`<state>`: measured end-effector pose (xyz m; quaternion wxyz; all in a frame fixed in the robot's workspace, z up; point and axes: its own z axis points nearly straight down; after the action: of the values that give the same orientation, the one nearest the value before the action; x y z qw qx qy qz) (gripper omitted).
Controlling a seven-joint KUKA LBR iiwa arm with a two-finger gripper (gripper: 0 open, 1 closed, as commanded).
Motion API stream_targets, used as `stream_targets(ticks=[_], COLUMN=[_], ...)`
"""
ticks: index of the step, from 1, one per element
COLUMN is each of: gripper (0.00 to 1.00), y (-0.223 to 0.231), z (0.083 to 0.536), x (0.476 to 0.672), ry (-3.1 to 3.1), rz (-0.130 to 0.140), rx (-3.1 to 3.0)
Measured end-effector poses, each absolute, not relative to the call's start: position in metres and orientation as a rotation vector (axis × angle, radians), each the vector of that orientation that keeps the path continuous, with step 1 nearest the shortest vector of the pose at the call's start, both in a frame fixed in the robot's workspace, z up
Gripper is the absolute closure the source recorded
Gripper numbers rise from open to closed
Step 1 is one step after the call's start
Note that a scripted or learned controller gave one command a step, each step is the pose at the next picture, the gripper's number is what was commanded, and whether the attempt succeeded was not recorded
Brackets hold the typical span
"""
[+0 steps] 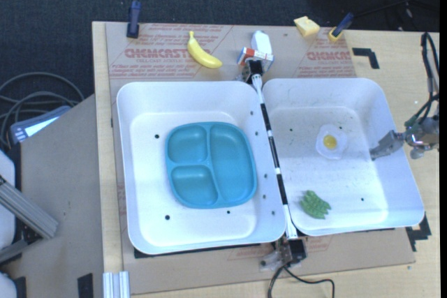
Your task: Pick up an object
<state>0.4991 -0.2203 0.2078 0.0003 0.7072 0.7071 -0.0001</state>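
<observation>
From above and at a slant, the end effector [388, 144] comes in at the far right, hanging over the right rim of the right bin [369, 98]; it is small and dim against the white, and I cannot tell whether it is spread or closed, though nothing shows in its grasp. Just to its left, on the floor of that same bin, lies a small round white piece with a yellow centre, perhaps a toy fried egg [330, 143], near the end effector but not touching it. Further left and toward the near edge sits a green leafy toy [315, 205], close to the wall the two bins share. Well to the left of the end effector, past that wall, the left bin [140, 108] carries a blue divided plate [210, 164] with three compartments, lying flat in the middle. Beyond the bins, on the brown surface [160, 56], a yellow banana [201, 53] lies far up and left of the end effector, a small red and white object [257, 50] stands at the top of the bins' seam, and a pale yellow wedge [306, 26] rests beside a blue clamp [341, 26] almost straight up from it. Another blue clamp [133, 18] grips the surface's far left corner.
</observation>
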Motion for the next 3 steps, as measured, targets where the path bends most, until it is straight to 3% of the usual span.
stream_targets(ticks=[1, 2, 3], gripper=[0.00, 0.00, 0.00], y=[-0.168, -0.118, -0.148], z=[0.133, 0.117, 0.084], x=[0.548, 0.575, 0.636], ry=[2.228, 2.224, 2.222], rz=[0.000, 0.002, -0.001], rx=[2.222, 2.219, 2.219])
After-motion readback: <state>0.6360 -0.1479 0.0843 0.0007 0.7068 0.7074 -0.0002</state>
